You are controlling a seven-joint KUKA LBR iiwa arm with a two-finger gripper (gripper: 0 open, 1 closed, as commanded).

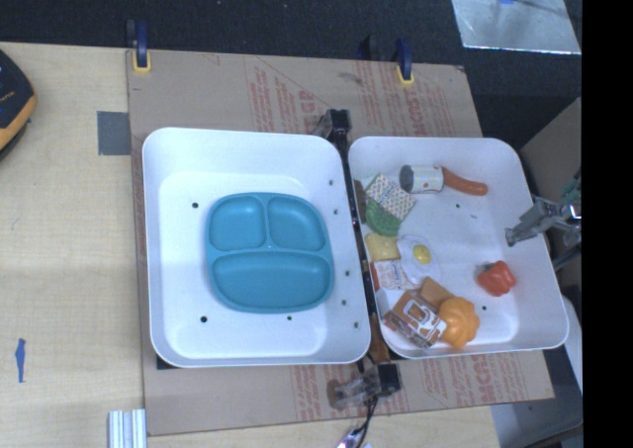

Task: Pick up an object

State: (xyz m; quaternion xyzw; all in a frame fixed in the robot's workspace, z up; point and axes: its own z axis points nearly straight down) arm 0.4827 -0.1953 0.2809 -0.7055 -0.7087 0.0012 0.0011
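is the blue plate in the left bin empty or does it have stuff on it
Empty. The blue plate lies flat in the left bin with all three compartments bare; the small things sit in the right bin.

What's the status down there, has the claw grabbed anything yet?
Claw at right bin's right edge, nothing seen in it. Red toy pepper nearest, loose below it. Blue divided plate alone in left bin.

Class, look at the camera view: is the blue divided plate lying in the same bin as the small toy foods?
No: the blue divided plate lies in the left bin, while the toy foods lie in the right bin.
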